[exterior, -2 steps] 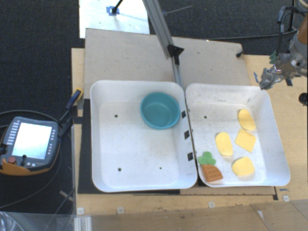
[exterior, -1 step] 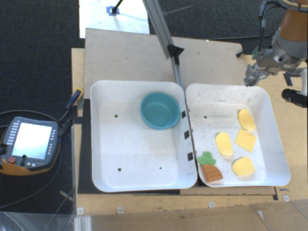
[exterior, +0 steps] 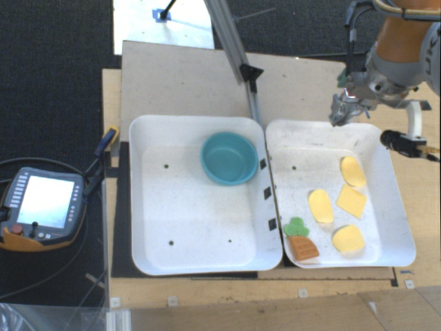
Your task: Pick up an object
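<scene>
Four flat yellow pieces, pale and smooth, claw grip state unreadable

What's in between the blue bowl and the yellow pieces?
In the camera view, the bins' meeting rims lie between the blue bowl and the yellow pieces, then bare white floor.

Two bins sit side by side. The left bin holds a bowl near its back right corner. The right bin holds six small pieces (all toward its front), with the gripper above its back edge.
</scene>
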### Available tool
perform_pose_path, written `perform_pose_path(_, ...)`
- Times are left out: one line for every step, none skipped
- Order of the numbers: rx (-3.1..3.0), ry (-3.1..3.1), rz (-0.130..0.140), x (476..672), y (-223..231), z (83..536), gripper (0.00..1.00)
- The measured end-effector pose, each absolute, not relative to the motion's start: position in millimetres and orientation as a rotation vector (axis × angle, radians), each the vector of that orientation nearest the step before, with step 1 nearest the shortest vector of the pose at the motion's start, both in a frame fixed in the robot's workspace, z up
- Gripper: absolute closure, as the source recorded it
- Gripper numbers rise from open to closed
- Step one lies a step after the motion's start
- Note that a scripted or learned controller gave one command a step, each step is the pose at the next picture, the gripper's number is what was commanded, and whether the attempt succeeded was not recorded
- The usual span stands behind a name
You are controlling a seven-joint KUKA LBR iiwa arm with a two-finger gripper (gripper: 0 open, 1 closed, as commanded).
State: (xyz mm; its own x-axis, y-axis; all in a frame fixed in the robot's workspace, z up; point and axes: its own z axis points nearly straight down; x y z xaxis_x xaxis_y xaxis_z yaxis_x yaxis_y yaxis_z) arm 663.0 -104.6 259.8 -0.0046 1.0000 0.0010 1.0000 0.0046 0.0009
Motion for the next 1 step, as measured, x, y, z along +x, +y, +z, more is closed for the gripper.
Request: perform_pose_path(-2.216, -2.226, -0.002, 656.0, -57.5, 255.0, 1.00)
